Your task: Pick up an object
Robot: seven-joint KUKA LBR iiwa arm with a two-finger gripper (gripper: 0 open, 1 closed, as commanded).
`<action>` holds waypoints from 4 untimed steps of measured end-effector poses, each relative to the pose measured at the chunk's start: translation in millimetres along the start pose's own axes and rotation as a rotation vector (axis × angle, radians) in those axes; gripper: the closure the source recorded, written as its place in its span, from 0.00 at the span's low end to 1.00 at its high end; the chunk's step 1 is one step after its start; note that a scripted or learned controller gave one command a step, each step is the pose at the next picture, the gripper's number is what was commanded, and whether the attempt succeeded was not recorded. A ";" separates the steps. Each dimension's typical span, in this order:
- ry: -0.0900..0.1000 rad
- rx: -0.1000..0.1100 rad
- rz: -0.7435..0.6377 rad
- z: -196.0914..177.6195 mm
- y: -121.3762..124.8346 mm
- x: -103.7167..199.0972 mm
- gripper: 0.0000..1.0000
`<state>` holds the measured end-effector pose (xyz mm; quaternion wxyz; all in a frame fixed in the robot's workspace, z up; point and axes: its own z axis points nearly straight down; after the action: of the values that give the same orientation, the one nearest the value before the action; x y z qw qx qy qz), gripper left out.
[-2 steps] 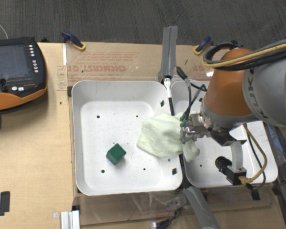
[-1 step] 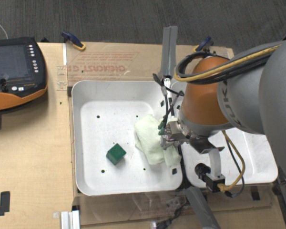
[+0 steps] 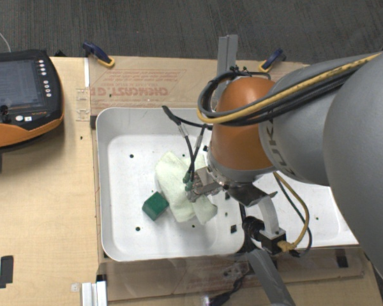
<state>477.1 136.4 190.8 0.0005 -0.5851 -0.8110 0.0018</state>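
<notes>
The small metal gripper sits low on a crumpled pale green cloth in the shallow white bin. I cannot tell its state. A small green block touches the cloth.

This was a robotics lab or test workshop, not a home. A big grey industrial arm with an orange band and loose cables reached over a white bin set on a plywood bench, with cardboard held to the bench edge by spring clamps. An orange-and-black control tablet with a screen and buttons lay on the bench at left, and dark carpet covered the floor behind.
</notes>
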 end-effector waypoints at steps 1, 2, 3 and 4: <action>0.000 0.000 -0.352 44.9 -0.3 -1.4 1.00; 0.000 -0.001 -0.461 13.4 10.1 29.5 1.00; -0.001 0.000 -0.525 8.9 16.3 16.0 1.00; -0.001 -0.001 -0.835 4.1 25.4 31.0 1.00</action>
<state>491.5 173.8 186.6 0.0004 -0.2060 -0.9786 0.0012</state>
